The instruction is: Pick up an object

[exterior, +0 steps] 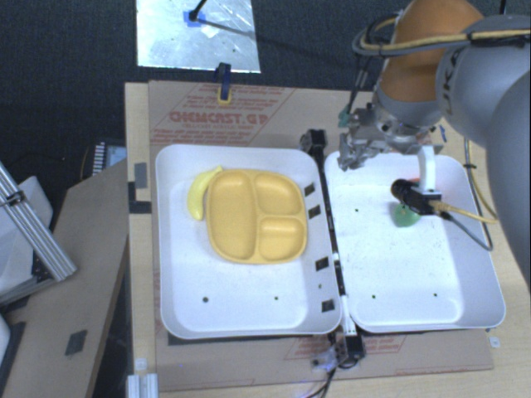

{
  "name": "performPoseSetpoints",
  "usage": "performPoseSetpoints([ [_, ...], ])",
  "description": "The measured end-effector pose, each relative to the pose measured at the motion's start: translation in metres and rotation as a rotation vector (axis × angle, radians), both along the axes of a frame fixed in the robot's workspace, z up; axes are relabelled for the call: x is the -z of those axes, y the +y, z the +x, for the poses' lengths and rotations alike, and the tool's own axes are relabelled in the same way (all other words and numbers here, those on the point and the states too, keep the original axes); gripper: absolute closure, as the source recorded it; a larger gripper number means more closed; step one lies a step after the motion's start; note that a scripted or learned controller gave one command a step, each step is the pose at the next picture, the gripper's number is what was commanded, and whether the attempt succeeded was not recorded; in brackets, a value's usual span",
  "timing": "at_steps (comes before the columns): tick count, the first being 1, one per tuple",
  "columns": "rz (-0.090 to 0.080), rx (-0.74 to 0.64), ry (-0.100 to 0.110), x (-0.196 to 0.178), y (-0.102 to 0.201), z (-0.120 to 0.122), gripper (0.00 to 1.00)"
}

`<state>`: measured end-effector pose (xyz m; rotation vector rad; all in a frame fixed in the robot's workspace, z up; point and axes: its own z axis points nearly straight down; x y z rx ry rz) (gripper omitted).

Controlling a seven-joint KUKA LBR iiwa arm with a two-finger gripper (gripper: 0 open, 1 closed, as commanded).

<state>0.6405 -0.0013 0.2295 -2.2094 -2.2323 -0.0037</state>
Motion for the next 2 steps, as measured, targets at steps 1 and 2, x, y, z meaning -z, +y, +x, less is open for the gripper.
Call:
performPoseSetpoints([
  [1,0.0,0.0,0.001,-0.003,0.056,-0.018,1.0],
  [2,0.0,0.0,0.001,0.01,0.11,-0.022,1.0],
])
